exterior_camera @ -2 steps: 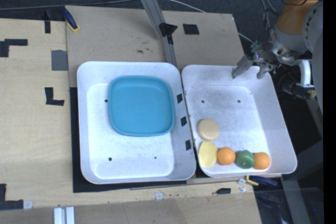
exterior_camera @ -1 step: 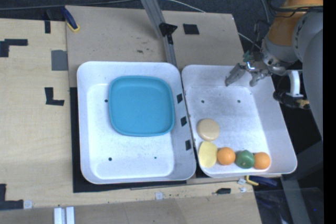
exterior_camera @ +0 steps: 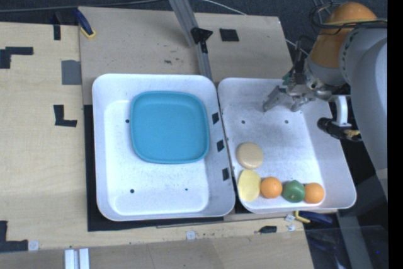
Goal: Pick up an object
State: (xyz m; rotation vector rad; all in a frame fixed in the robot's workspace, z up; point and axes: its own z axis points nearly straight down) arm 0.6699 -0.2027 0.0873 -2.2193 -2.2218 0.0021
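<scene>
— Bins first, left to right: what's in them?

— Left bin (exterior_camera: 107, 135) holds a blue plate (exterior_camera: 169, 126). Right bin (exterior_camera: 327, 160) has a beige round piece (exterior_camera: 250, 154), then along its near wall a yellow piece (exterior_camera: 249, 185), an orange ball (exterior_camera: 271, 188), a green piece (exterior_camera: 293, 191) and another orange ball (exterior_camera: 313, 193).

— And the gripper (exterior_camera: 284, 101)?

— It hangs over the right bin's far end, well apart from the pieces. Its fingers (exterior_camera: 272, 101) look spread, with nothing between them.

— So progress?

— I'd judge nothing is picked; reaching, closing and lifting all remain.
</scene>
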